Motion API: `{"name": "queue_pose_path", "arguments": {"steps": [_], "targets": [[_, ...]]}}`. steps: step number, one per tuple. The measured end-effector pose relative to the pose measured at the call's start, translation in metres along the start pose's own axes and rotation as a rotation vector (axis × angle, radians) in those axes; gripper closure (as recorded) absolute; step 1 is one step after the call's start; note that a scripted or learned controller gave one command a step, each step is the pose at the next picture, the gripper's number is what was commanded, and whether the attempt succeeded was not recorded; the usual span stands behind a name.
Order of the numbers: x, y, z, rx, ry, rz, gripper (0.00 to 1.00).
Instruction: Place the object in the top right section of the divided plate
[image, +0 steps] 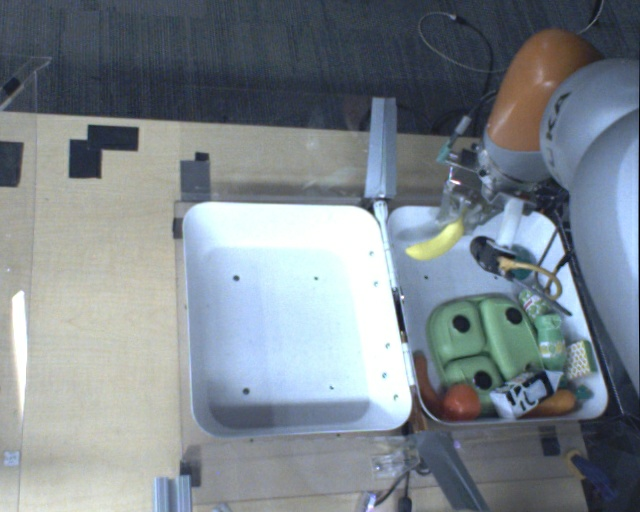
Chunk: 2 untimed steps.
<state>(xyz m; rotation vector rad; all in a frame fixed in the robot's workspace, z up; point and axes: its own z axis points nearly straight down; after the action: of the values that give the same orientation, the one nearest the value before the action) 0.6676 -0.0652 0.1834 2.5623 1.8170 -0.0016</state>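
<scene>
In the upper right of the frame, the gripper (462, 205) is pinching the upper end of a yellow banana (436, 243) above the right bin (415, 232). Below it, the green divided plate (484, 342) is lying amid a tomato (461, 401), a carrot (555, 403) and a bottle (545, 322).

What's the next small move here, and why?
Probably carry the banana down toward the green divided plate and its top right section. The end effector sits at the banana's upper end in the right bin, above the plate; whether it actually grips the banana I can't tell.
</scene>
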Motion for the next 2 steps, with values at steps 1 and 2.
{"name": "queue_pose_path", "arguments": {"steps": [1, 2], "targets": [[0.061, -0.043, -0.001, -0.001, 0.002, -0.003, 1.0], [0.101, -0.117, -0.025, 0.001, 0.002, -0.005, 1.0]]}}
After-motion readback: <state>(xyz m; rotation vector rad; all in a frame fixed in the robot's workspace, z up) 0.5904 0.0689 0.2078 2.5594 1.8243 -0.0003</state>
